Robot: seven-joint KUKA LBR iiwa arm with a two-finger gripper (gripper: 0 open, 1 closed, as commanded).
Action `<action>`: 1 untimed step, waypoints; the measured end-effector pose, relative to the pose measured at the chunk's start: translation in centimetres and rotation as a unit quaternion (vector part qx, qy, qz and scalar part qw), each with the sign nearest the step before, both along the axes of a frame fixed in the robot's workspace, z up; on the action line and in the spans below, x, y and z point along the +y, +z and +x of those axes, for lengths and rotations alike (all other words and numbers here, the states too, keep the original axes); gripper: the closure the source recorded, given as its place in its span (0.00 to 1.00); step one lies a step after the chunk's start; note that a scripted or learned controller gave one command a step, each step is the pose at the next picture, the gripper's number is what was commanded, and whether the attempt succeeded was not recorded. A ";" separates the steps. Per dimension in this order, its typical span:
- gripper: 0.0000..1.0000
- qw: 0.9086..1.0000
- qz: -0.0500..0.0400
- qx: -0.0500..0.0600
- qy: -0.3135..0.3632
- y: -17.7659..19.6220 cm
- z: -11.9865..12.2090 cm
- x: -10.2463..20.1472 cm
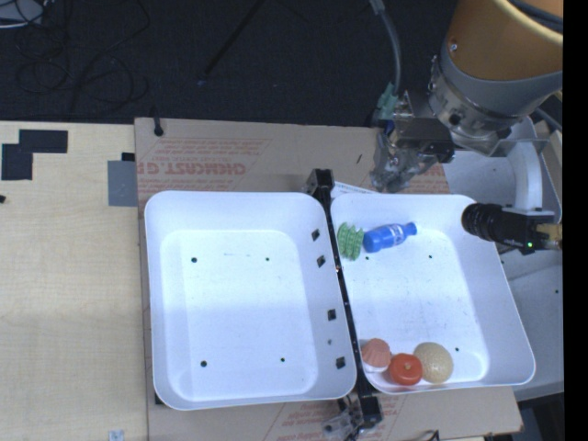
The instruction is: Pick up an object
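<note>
The right bin (478, 324) holds a blue bottle (389, 236) lying on its side near the back left, with a green ridged piece (349, 241) touching its left end. In the bin's front left corner sit a pink round piece (375, 352), a red tomato-like piece (404, 368) and a tan ball (434, 361), close together. My gripper (397, 175) hangs above the bin's back rim, behind and slightly right of the bottle. Nothing shows between its fingers.
The left bin (175, 246) stands beside the right one, joined by a black divider with clips (329, 274). Cardboard (239, 159) lies under both bins. The arm's grey and orange body (501, 53) fills the upper right.
</note>
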State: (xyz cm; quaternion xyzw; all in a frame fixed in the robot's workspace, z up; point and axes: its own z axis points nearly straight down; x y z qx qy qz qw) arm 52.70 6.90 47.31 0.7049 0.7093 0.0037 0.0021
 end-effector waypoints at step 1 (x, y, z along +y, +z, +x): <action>1.00 1.000 -0.001 0.006 0.000 -0.6 -5.3 3.6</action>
